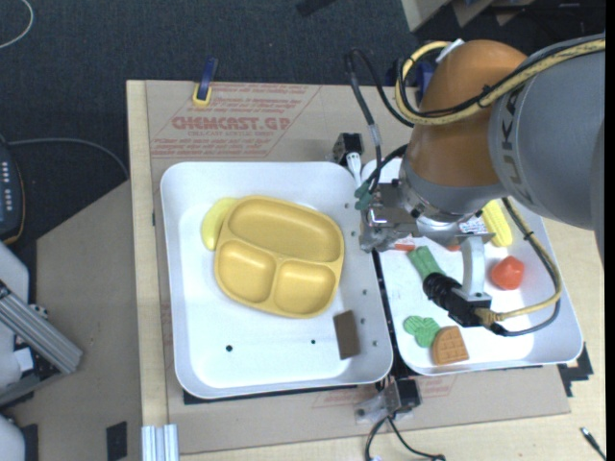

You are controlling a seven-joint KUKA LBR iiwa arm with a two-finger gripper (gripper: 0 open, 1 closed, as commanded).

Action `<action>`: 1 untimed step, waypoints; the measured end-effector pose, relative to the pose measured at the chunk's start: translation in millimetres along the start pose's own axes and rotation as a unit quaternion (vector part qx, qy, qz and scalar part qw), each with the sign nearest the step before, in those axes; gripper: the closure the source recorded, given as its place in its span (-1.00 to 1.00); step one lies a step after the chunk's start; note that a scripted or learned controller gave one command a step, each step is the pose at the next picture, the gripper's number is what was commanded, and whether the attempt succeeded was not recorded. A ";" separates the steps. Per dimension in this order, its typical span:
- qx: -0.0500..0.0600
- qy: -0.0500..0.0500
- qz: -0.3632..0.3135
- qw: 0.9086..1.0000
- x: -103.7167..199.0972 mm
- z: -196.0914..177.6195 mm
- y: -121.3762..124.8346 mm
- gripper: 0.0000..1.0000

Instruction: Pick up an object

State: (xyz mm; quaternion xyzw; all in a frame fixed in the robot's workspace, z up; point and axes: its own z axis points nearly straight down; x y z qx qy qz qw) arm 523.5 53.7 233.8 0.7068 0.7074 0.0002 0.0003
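Note:
My gripper [377, 221] hangs below the orange wrist band [461, 113], over the ridge between the two bins and by the upper left of the right bin [553, 349]. Nothing shows held in it. In the right bin lie a green stick-shaped toy [422, 260], a red-orange ball [507, 273], a yellow piece [497, 224], a small green piece [419, 328] and an orange-brown biscuit shape [449, 346]. The left bin [183, 286] holds a yellow divided plate [279, 254] and a small brown block [346, 334].
The arm's grey bulk covers the upper part of the right bin. A black and yellow cable [480, 310] loops from the wrist across that bin. A second yellow piece [213, 221] pokes out under the plate's left edge. Cardboard [240, 113] lies behind the bins.

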 end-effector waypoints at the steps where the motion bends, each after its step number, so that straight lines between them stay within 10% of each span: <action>1: 0.003 0.000 0.001 1.000 2.9 17.7 -0.1 1.00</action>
